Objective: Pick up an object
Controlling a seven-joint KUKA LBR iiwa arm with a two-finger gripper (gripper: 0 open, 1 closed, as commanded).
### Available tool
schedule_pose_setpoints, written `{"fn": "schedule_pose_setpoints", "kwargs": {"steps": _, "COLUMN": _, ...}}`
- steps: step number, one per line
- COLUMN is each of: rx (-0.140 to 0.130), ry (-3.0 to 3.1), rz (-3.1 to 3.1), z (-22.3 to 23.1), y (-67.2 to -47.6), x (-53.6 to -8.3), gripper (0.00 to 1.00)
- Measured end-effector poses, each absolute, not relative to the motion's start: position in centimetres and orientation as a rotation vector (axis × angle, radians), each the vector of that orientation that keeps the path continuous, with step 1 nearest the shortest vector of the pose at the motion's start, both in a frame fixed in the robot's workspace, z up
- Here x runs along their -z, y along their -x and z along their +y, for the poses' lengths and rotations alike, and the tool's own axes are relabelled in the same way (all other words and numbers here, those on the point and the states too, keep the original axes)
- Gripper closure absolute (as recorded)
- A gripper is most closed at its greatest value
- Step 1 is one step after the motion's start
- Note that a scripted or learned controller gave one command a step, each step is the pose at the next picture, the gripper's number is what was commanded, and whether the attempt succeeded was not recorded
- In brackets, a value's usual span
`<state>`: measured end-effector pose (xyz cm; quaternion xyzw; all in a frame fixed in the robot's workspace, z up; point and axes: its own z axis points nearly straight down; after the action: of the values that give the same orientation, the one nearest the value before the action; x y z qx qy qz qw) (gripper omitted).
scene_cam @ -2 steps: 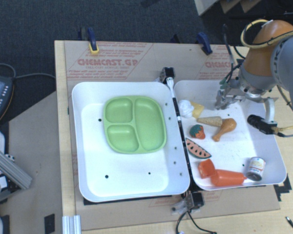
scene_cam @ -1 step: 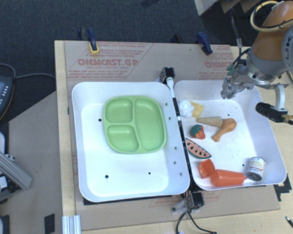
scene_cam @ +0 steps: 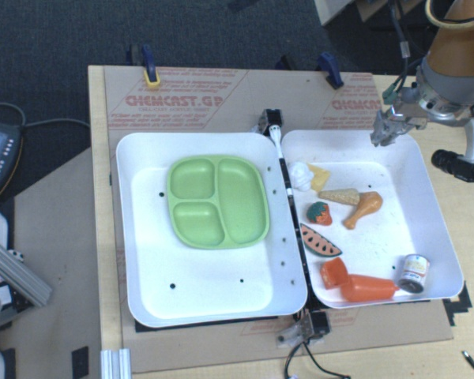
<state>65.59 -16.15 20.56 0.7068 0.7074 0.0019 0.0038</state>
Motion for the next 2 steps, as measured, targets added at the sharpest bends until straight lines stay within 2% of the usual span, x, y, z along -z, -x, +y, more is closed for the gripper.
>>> {"fn": "schedule_pose_setpoints", "kwargs": {"steps": 1, "rx": -0.005, "ry": -2.216, "rz": 2.219, "z": -16.1, "y": -65.7, "x": -22.7, "gripper": 1.00}}
{"fn": "schedule_pose_setpoints", "kwargs": {"steps": 2, "rx": 0.002, "ry": -2.221, "rz": 2.229, "z": -11.7, "y": -62.6, "x": -22.0, "gripper": 1.00}}
